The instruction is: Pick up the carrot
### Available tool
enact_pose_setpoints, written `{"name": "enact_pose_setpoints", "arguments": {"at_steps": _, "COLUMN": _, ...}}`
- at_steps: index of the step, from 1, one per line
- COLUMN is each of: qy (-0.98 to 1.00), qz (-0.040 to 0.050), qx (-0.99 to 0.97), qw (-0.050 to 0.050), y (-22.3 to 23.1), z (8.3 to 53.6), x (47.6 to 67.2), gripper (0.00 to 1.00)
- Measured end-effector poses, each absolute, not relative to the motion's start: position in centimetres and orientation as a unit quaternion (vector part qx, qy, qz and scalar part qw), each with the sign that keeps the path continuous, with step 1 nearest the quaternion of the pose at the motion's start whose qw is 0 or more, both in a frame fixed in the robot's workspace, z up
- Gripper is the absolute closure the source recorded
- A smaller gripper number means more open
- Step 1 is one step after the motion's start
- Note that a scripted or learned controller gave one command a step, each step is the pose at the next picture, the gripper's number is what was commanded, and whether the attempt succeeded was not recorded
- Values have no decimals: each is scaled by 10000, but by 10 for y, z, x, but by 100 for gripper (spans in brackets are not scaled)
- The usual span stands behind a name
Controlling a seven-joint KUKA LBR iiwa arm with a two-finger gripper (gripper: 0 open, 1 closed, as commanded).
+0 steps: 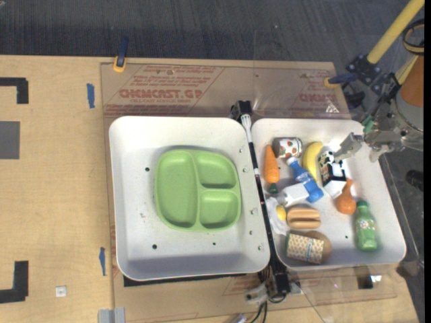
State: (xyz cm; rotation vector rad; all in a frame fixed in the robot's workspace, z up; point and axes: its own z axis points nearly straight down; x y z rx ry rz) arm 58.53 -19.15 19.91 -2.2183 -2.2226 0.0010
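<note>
We see the carrot lying in the right bin, close against that bin's left wall, its orange body running roughly up and down the view with a green tip at the lower end. Just right of it stands a small red and white can, and beyond that a banana.

The arm comes in from the right edge, its orange-banded part high at the upper right corner. The gripper hangs over the upper right part of the right bin, near the bin's far rim, well apart from the carrot. Its metal fingers point leftward toward the banana; we cannot tell whether they are spread or closed, and nothing shows between them.

Lower in the same bin lie a hamburger, a patterned cup on its side, a green bottle, and a blue and white item. The left bin holds a green divided plate.
</note>
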Motion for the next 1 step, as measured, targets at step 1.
{"name": "enact_pose_setpoints", "arguments": {"at_steps": 1, "qy": -7888, "qz": 3, "qx": -6147, "qw": 38, "y": -211, "z": 99, "x": 537, "gripper": 0}}
